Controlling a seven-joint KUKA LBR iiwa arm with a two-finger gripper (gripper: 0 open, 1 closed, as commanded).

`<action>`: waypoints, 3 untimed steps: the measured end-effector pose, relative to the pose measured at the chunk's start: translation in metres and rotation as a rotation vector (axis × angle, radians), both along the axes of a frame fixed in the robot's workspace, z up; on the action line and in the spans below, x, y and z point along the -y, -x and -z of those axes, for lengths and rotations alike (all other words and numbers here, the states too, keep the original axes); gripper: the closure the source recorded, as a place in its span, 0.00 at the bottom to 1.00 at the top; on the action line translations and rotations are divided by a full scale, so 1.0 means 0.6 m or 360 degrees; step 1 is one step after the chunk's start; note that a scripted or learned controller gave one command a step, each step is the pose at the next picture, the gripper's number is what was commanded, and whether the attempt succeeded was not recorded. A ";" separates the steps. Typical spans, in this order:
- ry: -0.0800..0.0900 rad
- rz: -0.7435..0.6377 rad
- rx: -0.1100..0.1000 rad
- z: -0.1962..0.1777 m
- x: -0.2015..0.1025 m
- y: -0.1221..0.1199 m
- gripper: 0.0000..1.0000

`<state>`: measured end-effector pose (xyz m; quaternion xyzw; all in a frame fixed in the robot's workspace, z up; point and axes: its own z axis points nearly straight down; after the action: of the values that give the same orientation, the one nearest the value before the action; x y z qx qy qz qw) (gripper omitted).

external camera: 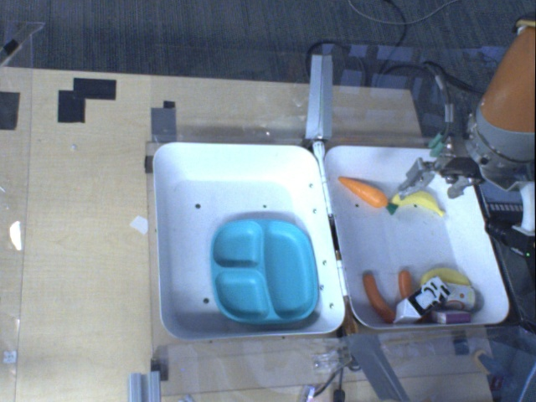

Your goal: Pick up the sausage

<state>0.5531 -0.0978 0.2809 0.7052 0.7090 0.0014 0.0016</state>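
Note:
The sausage (pixel 378 297), a short reddish-orange link, lies near the front edge of the right bin (pixel 469 241). A second similar reddish piece (pixel 405 281) lies just to its right. My gripper (pixel 436 180) hangs over the back of that bin, well away from the sausage, with its fingers (pixel 416 174) spread open and nothing between them. It hovers right above a small yellow banana (pixel 423 203).
An orange carrot (pixel 363 191) lies left of the banana. A yellow item (pixel 450 277), a black-and-white packet (pixel 434 294) and a purple object (pixel 453 316) crowd the front right corner beside the sausage. A blue divided plate (pixel 264 270) sits in the left bin (pixel 180 224).

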 end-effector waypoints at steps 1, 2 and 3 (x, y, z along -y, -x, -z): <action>-0.0001 0.0248 -0.0003 0.196 0.037 0.109 0.00; 0.0000 0.0272 0.0016 0.319 0.065 0.103 0.00; 0.0000 0.0268 0.0028 0.299 0.064 0.098 1.00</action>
<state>0.4943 -0.1360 0.1013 0.7622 0.6473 0.0075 0.0080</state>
